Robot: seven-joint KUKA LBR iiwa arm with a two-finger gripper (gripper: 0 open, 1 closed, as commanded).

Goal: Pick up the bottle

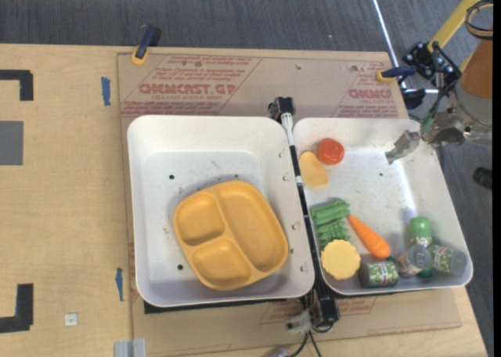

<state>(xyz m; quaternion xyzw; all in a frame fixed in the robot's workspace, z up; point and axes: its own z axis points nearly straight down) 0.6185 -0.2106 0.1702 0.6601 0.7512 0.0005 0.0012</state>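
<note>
Bottle [420, 232] in right bin; claw [403, 146] above (unladen), well apart.

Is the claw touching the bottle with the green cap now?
Apart. In the camera view, the claw hangs over the right bin's far right corner, while the bottle lies near the front right corner, with bare white floor between them.

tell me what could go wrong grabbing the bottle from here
The bottle lies in the right bin's near corner, packed against a can and other clutter, so the gripper might catch a neighbour instead. The bin wall beside it leaves little room. The gripper is at the bin's far edge, some way off.
</note>
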